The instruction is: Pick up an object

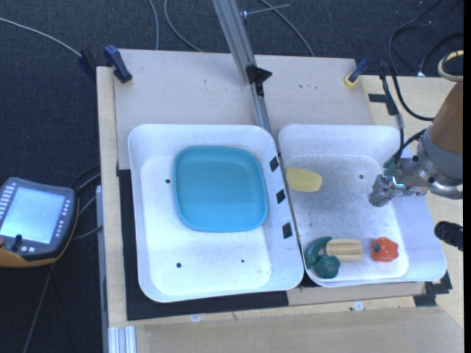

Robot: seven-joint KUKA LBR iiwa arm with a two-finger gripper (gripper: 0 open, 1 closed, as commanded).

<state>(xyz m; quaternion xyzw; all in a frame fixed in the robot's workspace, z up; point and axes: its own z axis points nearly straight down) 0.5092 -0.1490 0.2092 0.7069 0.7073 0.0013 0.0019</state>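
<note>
**Currently: gripper over right bin, nothing held, nearest targets lie toward the front edge**

The grey two-finger gripper (384,190) hangs over the right side of the right shallow white bin (335,134), arm entering from the right. Nothing sits between its fingers. Too small and blurred to say whether they're apart or together, so: cannot tell.

Candidates, all in the right bin:
- small red pepper-shaped toy (383,249): closest to the tool, lying toward the bin's front edge from the gripper, almost straight in line with it. Compact, no clear long axis.
- pale tan block-shaped piece (344,250): just beside the red one on its left, long axis running left-right along the front wall.
- dark green rounded toy (321,258): touching or nearly touching the tan block's left end, in the front-left corner.
- flat yellow oval piece (303,179): well apart, across the bin near the divider, roughly level with the gripper.

The left bin (147,197) holds a light blue square plastic plate (221,188), far from the tool.

My read: the red toy is the short move. Risk is the front wall and the tan neighbour crowding the fingers.
</note>
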